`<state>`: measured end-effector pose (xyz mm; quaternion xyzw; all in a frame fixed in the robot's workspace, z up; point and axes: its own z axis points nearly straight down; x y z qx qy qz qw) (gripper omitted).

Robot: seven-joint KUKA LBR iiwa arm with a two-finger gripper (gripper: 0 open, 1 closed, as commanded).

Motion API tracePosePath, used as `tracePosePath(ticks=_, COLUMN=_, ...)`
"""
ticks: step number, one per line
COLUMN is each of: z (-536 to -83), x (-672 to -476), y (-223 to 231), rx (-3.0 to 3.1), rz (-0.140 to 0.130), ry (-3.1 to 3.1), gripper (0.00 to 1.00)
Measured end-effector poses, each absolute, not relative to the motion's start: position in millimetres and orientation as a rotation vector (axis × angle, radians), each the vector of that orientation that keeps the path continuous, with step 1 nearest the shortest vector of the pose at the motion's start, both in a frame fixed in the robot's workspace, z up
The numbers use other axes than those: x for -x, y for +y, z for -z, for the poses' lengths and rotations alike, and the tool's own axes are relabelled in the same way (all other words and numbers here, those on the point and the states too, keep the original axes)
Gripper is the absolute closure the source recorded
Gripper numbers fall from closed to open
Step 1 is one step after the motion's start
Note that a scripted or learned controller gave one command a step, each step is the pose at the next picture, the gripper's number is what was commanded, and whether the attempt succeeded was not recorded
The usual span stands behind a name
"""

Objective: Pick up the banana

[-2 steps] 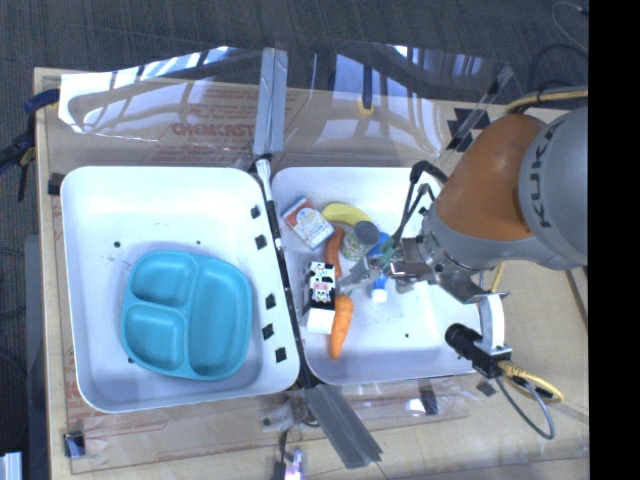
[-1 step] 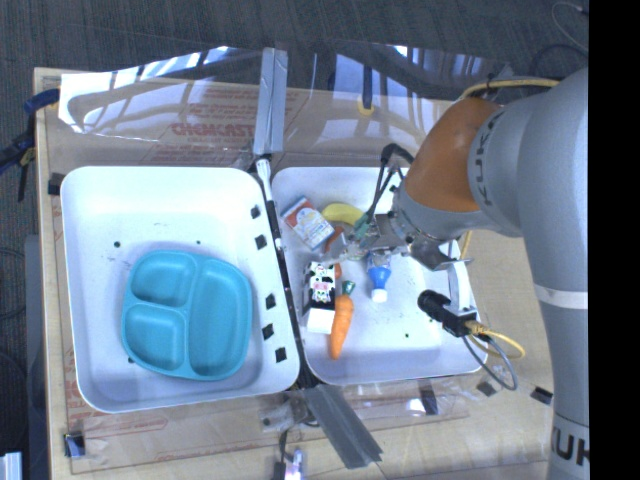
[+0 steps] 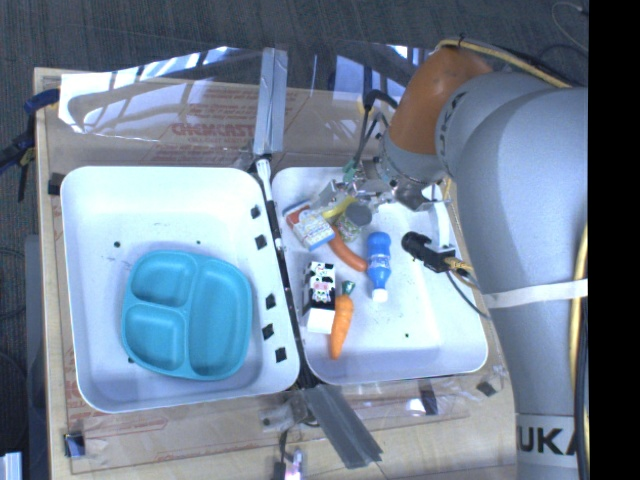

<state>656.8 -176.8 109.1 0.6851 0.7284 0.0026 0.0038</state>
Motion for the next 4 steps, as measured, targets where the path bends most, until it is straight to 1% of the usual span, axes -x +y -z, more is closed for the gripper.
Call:
tracePosePath(ticks=1, z=-118.1, x=-657.2, y=-175.2, rx=-2.140, rz=-0.004, ry=2.292, gripper=1.00)
tracePosePath(ticks=2, z=-118.0, x=-657.2, y=-174.9, rx=-2.139, rz=-0.004, ry=2.293, gripper=0.00)
tracePosePath(ticks=3, z=-93.1, x=-658.6, y=-203.3, rx=-2.003, rz=-0.002, ry=2.415, gripper=0.00)
tracePosePath(ticks=4, z=-102.5, x=-659.8, y=-201.5, rx=-1.994, rz=0.000, ry=2.421, gripper=1.00)
